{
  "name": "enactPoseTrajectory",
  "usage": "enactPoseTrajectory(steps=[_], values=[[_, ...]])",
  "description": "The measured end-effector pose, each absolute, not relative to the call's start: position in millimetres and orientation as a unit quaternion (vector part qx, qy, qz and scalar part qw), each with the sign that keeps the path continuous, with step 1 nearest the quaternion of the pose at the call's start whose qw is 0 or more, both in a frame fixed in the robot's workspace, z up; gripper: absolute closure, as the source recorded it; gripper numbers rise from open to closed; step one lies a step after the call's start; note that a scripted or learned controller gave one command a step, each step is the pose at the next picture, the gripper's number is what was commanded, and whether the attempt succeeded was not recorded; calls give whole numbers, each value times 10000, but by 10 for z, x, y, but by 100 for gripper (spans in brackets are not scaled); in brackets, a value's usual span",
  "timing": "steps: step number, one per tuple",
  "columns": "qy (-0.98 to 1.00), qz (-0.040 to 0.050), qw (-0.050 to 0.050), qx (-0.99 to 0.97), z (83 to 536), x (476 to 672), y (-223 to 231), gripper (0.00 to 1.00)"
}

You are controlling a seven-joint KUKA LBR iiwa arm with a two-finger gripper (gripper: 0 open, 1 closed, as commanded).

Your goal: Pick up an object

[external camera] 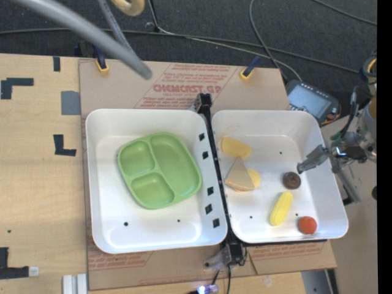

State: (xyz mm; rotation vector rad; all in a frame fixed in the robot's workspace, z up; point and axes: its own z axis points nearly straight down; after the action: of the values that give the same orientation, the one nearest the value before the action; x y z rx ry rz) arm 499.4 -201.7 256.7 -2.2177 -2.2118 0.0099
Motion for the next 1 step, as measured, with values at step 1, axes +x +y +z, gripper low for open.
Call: enactPoseTrajectory(steps=[1], values=[[-7073, 5, 1, -7069, 2620, 5016, -2014, 0]])
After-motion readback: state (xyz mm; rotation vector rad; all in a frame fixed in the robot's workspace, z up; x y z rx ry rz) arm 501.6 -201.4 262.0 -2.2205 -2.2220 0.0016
